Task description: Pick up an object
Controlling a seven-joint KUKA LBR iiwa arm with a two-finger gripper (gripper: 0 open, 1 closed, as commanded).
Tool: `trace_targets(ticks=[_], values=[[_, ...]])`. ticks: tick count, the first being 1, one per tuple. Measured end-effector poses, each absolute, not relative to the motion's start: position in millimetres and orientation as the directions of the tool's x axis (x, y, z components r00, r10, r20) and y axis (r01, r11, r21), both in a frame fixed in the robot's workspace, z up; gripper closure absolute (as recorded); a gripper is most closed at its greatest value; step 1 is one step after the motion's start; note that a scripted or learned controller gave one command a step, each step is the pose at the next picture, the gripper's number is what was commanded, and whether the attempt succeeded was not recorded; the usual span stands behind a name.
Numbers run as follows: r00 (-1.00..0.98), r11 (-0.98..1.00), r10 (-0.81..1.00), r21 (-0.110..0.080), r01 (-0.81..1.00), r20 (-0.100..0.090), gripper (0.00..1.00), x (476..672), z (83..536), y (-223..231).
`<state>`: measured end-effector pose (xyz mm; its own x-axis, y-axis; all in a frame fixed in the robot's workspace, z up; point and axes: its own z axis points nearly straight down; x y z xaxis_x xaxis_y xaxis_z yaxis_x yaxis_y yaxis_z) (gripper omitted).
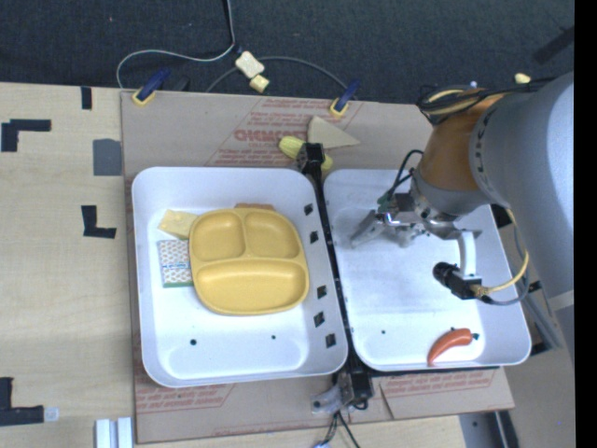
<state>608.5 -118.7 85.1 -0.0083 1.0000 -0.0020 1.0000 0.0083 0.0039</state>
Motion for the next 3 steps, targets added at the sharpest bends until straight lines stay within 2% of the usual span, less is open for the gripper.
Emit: trace_targets(ticks=[1, 2, 3], values=[[-0.004, 0.004, 1.000, 0.005, 1.000, -0.001, 0.00, 671.4, 85, -113], [-0.003, 0.003, 1.000, 0.003, 1.000, -0.003, 1.00, 669.4, 96, -113], [-0.006, 0.006, 1.000, 0.004, 1.000, 0.003, 1.00, 614.8, 190, -54]])
